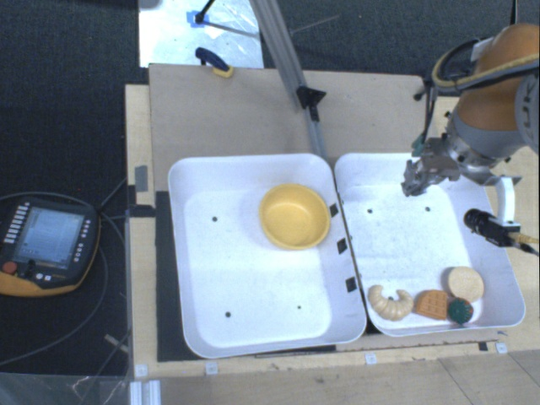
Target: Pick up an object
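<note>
A yellow bowl (294,216) sits in the left bin (211,310), near its upper right corner. In the right bin (396,234), along the front wall, lie a pale croissant-shaped piece (391,301), an orange waffle-like piece (432,304), a round tan biscuit (465,283) and a small dark green ball (460,311). My gripper (415,180) hangs over the upper part of the right bin, far from these pieces, with nothing visible between its tips.
A teach pendant (44,243) lies on the dark floor at the left. A grey pole (283,45) slants across the brown board behind the bins. A blue-and-yellow clamp (213,60) sits at the board's back edge.
</note>
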